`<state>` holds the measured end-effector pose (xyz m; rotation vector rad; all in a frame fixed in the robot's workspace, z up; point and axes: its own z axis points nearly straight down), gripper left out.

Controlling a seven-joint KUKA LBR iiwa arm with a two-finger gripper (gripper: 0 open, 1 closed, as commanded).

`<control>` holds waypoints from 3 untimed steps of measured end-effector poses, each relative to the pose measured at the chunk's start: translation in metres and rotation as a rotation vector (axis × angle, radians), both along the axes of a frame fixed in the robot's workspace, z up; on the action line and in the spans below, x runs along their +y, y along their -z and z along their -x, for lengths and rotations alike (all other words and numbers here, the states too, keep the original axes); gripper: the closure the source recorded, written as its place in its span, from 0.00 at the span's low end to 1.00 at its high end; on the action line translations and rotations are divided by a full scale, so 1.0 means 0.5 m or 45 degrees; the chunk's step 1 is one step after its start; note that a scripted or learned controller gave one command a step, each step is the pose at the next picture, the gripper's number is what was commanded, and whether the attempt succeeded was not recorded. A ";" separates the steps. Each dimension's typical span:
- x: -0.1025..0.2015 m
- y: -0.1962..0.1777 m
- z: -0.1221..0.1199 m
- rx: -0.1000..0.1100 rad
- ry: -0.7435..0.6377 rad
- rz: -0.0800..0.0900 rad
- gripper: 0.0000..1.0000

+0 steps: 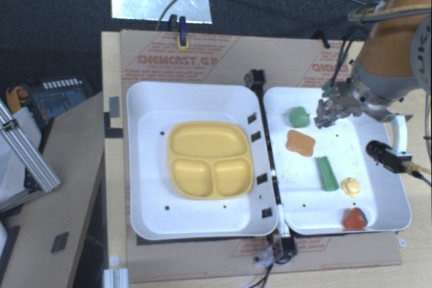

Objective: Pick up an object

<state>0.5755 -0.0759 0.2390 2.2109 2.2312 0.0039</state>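
Nearest the lens, 1 red piece [355,218] sits in the right bin [398,212], alongside 1 pale yellow piece [350,187], 1 green stick [327,173], 1 orange piece [300,143] and 1 green lump [298,117]. Just beside that lump hovers the gripper [325,114]. Left bin [145,145]: 1 yellow 3-compartment tray [206,158].

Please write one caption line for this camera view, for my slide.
Gripper hovers beside green piece in right bin; yellow tray in left bin.
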 end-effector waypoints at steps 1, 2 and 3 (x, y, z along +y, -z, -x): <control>0.114 0.022 -0.023 0.001 -0.001 0.000 1.00; 0.218 0.019 -0.032 0.000 -0.001 0.000 1.00; 0.320 0.000 -0.062 -0.002 0.001 -0.001 1.00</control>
